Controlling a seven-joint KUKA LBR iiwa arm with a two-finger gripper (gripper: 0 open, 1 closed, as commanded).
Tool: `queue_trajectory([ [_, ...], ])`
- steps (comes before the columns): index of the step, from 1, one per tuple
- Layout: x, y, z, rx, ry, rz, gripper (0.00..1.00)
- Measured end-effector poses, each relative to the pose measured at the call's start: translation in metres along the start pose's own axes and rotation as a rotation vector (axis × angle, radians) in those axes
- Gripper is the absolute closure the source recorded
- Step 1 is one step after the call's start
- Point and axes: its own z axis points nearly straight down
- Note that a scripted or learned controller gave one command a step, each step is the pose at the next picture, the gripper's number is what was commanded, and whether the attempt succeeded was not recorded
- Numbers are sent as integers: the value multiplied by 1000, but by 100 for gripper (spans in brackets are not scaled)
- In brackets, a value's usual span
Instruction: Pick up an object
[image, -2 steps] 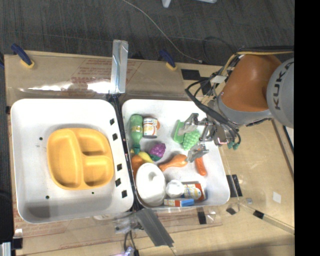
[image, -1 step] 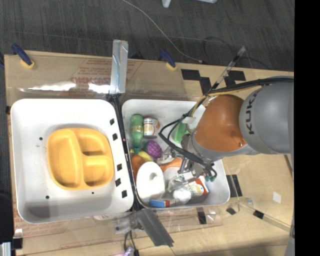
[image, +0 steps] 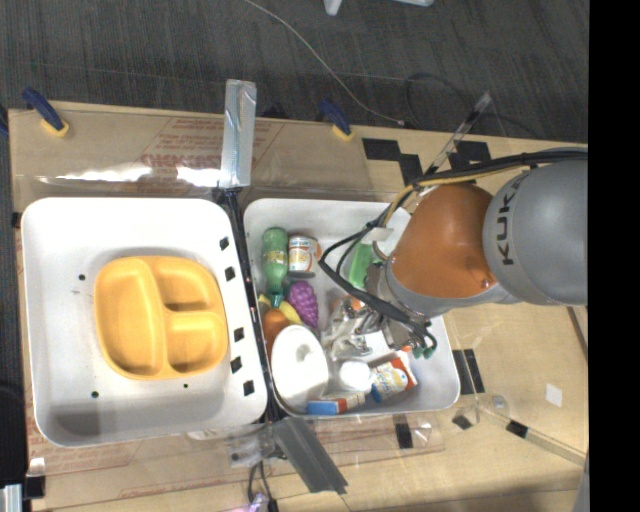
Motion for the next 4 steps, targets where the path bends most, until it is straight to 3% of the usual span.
queue_trajectory([
  [1, 4, -44, -198, 5, -5, 103, 100],
  [2, 12, -20, -120, -2, 5, -92, 100],
  [3, -34, -6, -116, -2, 3, -56, 100],
  [4, -85, -67, -104, 0, 3, 145, 100],
])
